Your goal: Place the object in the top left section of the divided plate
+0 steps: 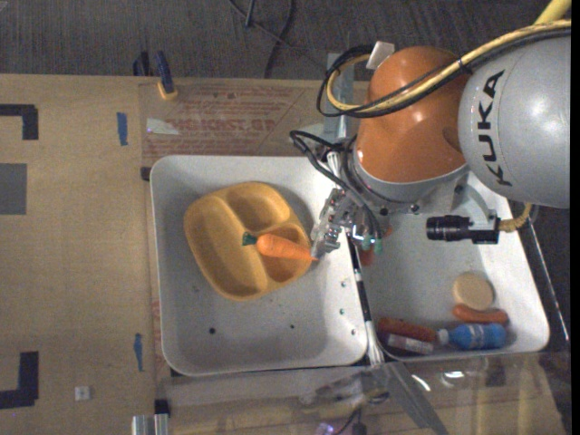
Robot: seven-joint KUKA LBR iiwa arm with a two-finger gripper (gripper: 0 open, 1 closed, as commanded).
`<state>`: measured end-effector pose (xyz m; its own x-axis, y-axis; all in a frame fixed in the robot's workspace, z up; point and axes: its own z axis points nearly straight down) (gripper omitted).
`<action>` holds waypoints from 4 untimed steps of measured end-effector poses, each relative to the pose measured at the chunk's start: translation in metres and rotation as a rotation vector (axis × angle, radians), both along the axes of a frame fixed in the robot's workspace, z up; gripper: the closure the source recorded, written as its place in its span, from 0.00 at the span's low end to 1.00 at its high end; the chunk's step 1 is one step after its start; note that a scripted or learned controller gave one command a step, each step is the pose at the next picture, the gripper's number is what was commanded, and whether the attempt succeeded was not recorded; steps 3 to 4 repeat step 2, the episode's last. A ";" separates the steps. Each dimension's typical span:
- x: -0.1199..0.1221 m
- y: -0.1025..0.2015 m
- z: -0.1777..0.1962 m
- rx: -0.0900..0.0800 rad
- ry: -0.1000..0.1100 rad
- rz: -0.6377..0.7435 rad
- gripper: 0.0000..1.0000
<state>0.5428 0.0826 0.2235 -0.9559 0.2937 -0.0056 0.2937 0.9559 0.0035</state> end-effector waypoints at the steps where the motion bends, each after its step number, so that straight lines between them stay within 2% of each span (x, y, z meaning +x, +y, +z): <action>1: 0.044 -0.026 0.062 -0.001 -0.001 0.063 1.00; 2: 0.044 -0.026 0.061 -0.001 0.000 0.063 0.00; 4: 0.044 -0.026 0.061 -0.001 0.000 0.063 0.00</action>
